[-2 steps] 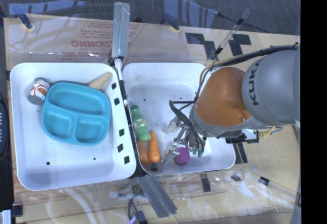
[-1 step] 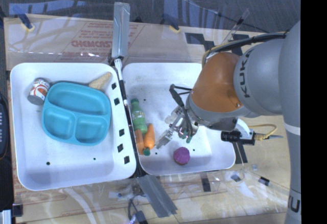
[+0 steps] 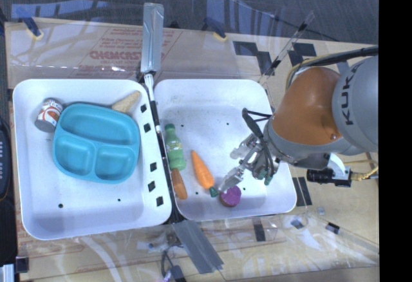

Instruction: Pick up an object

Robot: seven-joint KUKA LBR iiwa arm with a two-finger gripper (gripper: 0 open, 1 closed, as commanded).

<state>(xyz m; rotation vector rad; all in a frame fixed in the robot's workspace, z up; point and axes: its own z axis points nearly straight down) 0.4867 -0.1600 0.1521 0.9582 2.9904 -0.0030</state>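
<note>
My gripper (image 3: 233, 179) reaches into the right bin (image 3: 212, 100) from the right, its fingers pointing down and left. Just below its tips lies a small purple round object (image 3: 231, 196) near the bin's front wall; whether the fingers touch it I cannot tell. An orange carrot (image 3: 203, 170) with a green end lies just left of the gripper. A green bottle (image 3: 173, 145) stands along the bin's left wall, with a brown-orange piece (image 3: 179, 185) below it.
The left bin (image 3: 38, 210) holds a blue divided tray (image 3: 96, 143), a small can (image 3: 48, 113) at its top left and a tan cone-shaped piece (image 3: 127, 102) at its top right. The arm's orange band (image 3: 309, 107) hangs over the right bin's right edge.
</note>
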